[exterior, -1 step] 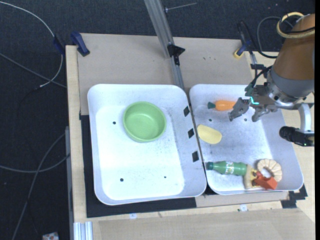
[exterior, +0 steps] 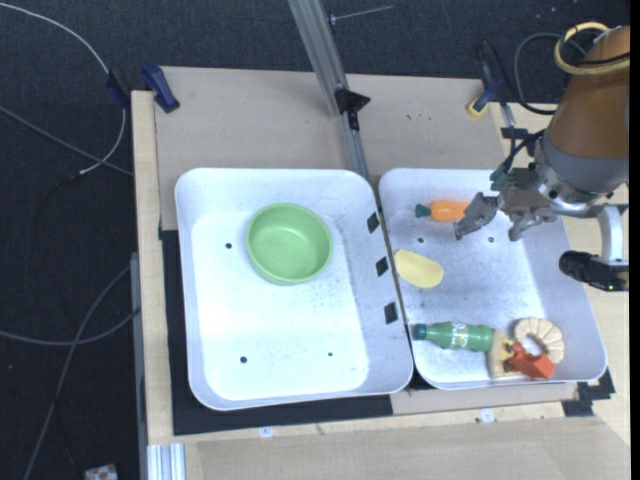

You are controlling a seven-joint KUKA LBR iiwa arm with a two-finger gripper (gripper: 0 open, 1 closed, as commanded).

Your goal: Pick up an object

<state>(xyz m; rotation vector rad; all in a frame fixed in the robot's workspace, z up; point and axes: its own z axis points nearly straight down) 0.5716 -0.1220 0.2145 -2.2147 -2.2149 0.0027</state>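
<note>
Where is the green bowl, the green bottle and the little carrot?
green bowl [exterior: 289, 243]: camera view, on the inside bottom of the bowl, in the left bin.
green bottle [exterior: 457, 336]: camera view, on the middle of its body, lying in the right bin.
carrot [exterior: 447, 209]: camera view, on its orange body.

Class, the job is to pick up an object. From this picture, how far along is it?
Done: the arm has reached over the right bin, its pincer open above the floor beside the toy carrot. In hand: nothing sits between its fingers. Left: closing on and lifting something. The carrot, yellow piece, green bottle and the green bowl in the left bin all lie untouched.
</note>
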